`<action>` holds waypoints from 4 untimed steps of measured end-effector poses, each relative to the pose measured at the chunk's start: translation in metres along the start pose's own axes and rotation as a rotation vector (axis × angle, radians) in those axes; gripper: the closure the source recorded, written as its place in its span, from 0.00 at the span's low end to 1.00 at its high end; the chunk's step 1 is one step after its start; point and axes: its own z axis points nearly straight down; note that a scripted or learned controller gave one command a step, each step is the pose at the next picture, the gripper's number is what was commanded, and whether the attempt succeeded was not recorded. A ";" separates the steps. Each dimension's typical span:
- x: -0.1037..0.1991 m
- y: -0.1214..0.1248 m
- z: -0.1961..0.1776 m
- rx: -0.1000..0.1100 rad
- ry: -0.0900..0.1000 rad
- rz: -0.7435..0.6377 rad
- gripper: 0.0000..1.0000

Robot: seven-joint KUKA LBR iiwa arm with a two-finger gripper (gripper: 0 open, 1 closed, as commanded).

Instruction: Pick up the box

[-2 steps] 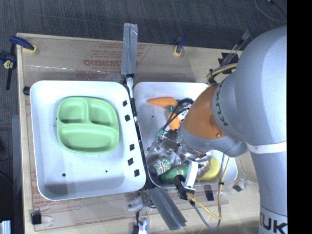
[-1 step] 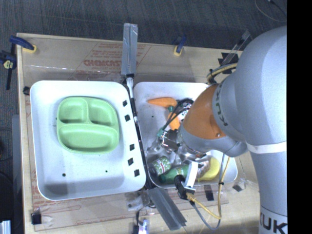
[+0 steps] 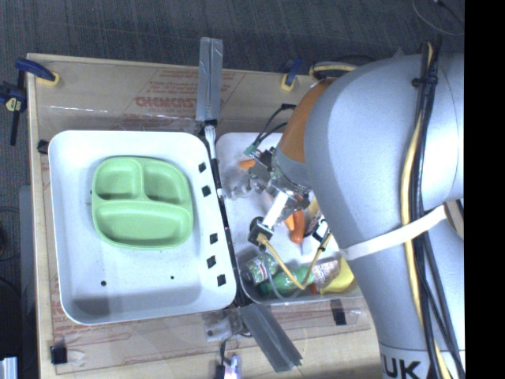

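End effector (image 3: 267, 181) is working down in the right bin (image 3: 230, 150), toward the bench's right side, with the arm (image 3: 379, 156) covering most of it; can't tell its state from here. Can't pick out the box for sure among the clutter: green can (image 3: 264, 271), orange piece (image 3: 295, 223) and yellow item (image 3: 341, 279) are crowding the bin's near edge. I'd be confirming a clean, isolated target first, then descending straight and squaring up before lifting slowly. Left bin (image 3: 67, 212) is carrying a green divided plate (image 3: 142, 201).

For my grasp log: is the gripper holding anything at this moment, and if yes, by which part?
It cannot be told. The gripper is low in the right bin among cluttered items, and nothing shows clearly between its fingers.
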 end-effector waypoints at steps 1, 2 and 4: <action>0.036 0.022 -0.271 -0.006 0.003 0.063 0.00; -0.042 0.044 -0.075 0.003 -0.002 0.184 0.00; -0.074 0.006 -0.071 0.001 0.000 0.271 0.00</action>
